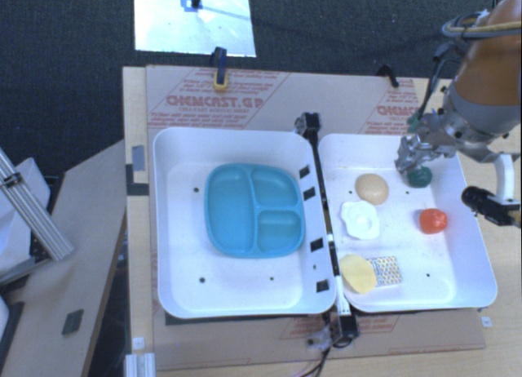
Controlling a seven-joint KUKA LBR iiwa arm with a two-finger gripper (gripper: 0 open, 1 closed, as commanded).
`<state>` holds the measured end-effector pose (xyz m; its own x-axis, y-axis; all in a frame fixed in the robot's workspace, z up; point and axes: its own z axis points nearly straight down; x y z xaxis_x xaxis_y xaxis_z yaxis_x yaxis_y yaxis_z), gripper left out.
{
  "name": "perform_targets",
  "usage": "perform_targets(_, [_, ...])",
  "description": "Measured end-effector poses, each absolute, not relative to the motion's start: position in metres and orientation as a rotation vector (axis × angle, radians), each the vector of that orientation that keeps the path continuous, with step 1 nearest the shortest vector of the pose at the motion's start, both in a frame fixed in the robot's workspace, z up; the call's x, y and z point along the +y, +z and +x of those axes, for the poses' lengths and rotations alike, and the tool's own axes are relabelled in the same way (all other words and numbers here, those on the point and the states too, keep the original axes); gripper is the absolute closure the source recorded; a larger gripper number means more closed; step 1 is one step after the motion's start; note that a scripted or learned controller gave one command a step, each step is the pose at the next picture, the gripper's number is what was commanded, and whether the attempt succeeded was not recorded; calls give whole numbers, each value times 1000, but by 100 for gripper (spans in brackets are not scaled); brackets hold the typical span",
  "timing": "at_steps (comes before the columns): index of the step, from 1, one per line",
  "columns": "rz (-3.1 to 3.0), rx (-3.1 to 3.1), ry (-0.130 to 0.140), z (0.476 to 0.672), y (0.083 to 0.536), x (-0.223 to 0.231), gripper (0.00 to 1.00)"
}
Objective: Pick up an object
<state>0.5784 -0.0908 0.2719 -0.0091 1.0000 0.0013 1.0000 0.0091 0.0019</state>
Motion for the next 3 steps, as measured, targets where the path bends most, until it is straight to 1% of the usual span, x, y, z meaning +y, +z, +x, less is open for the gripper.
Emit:
perform_targets(1, [2211, 2232, 3, 576, 271, -34, 100])
perform_targets(2, [2212, 2230, 3, 564, 257, 9, 100])
perform_targets(3, [2212, 2234, 2, 559, 239, 70, 100])
